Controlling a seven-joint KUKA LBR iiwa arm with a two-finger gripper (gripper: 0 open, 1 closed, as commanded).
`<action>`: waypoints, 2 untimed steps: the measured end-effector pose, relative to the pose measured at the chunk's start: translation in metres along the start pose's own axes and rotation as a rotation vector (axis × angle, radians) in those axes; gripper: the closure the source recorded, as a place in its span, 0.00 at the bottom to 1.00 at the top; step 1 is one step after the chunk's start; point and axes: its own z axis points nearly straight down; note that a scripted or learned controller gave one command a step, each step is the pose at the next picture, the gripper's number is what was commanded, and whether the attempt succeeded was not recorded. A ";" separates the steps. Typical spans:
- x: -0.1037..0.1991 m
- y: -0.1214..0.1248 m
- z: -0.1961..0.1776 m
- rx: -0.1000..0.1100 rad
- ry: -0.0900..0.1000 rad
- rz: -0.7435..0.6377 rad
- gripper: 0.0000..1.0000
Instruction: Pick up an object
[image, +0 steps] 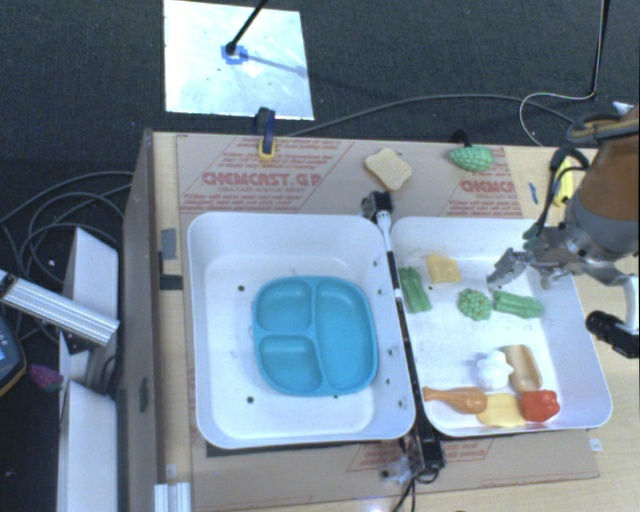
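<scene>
Camera view: gripper just above green toy, apart.

bins: smooth white plastic | tray: glossy blue plastic | bench: matt cardboard

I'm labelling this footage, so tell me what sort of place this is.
Probably a robotics lab test bench: two white bins clamped side by side on cardboard, toy food such as a green broccoli piece, and loose cables over dark carpet.

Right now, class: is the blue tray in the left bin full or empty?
Empty: the tray shows bare blue in all three compartments.
</scene>
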 end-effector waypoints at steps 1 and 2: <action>0.002 0.002 0.112 0.003 0.001 0.002 0.00; -0.002 -0.007 0.120 0.001 0.000 0.002 0.00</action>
